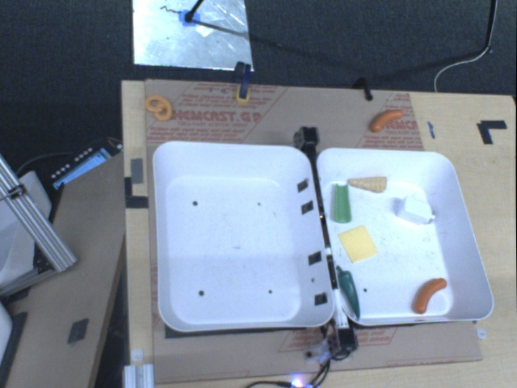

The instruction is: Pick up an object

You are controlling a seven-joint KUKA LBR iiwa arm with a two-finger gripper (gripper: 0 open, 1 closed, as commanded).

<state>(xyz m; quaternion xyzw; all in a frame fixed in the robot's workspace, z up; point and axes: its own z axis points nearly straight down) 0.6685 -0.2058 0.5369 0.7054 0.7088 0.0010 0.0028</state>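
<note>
Bins are sitting side by side on the bench [452, 107], the left bin [234, 237] and the right bin [464, 241]. Objects are lying in the right bin: a green cylinder [342, 202] and a tan cone [367, 184] near its far-left corner, a white block [413, 211] toward the far side, a yellow square [357, 243] in the middle, a dark green pepper [348, 289] along the near-left wall, and an orange sausage [429, 295] near the near-right corner. Another orange sausage [386, 120] and a pretzel [159, 107] are resting on the bench beyond the bins. I cannot tell the state of the tool
</note>
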